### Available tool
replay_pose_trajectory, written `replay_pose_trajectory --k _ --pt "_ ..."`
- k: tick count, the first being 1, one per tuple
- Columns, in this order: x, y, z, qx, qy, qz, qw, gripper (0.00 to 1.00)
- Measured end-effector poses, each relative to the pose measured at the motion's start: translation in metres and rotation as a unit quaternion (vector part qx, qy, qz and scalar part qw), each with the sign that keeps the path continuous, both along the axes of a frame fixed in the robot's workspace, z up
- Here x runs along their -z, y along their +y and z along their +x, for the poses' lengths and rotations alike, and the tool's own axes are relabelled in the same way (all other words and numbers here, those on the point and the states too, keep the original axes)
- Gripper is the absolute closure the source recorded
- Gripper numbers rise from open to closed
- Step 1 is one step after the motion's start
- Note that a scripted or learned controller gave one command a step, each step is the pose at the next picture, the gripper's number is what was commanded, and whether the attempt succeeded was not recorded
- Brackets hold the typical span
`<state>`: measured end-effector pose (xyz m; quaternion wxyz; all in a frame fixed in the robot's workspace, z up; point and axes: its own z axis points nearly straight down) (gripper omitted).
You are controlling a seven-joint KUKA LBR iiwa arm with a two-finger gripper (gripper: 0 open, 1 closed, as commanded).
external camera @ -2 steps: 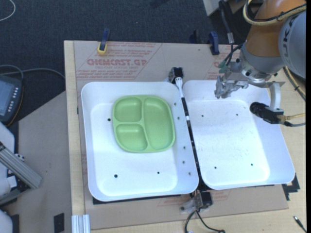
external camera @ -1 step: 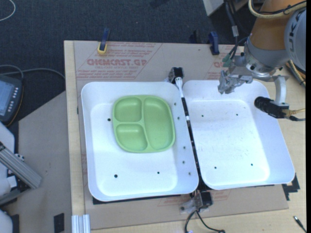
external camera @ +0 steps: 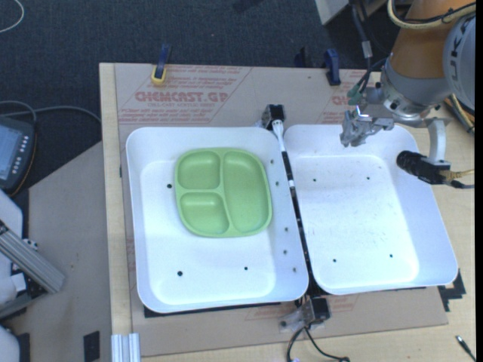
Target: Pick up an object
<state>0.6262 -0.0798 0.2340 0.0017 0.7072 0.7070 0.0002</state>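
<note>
Down front, spotted a tangle of cable clipped at the near edge of the bench, right at the seam between the two bins. Found just one pickable thing: green divided plate, lying flat in the left bin as seen from the camera, a bit toward the far side, not touching any wall. Saw the gripper way over at the far rim of the right bin, well apart from the plate, with the seam in between. Couldn't judge the opening from that angle; saw nothing clamped in it either. Judged the step as barely begun: approach only, no contact yet. Would have wanted to cross the seam high enough to clear both rims, then line up over one edge of the plate rather than the middle. Reckoned on flat, shallow, slick-looking plastic, so no use pressing straight down on a compartment floor. Better to straddle the outer rim or a raised divider, squeeze across that thin ridge, lift slow and level. Worried about shoving the plate along the bin floor or tipping it on the way up.
</note>
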Motion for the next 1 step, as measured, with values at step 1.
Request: replay_pose_trajectory --k 1 --pt "0.0076 0.0072 0.0082 -0.001 0.000 0.0000 1.0000 1.00"
